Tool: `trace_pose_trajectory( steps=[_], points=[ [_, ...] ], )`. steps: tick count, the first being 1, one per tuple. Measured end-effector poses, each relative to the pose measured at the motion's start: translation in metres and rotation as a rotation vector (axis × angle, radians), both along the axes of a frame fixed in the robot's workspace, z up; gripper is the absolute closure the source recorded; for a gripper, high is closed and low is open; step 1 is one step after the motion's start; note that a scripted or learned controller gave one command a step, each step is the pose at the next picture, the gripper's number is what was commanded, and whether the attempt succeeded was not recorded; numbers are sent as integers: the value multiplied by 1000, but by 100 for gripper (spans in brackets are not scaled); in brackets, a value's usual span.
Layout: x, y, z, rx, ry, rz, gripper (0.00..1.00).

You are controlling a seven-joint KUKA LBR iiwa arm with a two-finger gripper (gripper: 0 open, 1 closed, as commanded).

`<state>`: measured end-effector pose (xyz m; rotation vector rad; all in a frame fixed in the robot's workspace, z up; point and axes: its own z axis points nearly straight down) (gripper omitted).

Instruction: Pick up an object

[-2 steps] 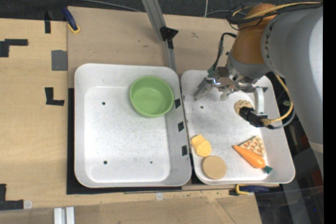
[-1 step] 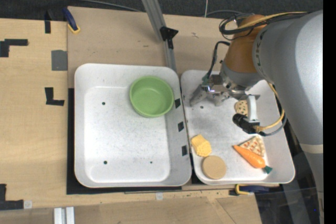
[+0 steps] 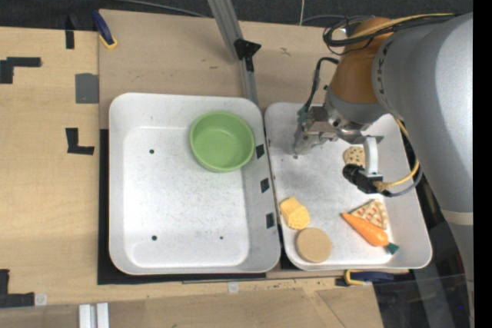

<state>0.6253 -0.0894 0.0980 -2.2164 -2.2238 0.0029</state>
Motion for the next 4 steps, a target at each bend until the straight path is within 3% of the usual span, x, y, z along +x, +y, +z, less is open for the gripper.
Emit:
trace_pose_trajectory(
  steps=[2,3,4],
  points=[
    [4,-1,123,0,-7,-1,100],
    [4,-1,121,0,-2,-2,100],
    [-3,55,114,1,0,3,100]
  ],
)
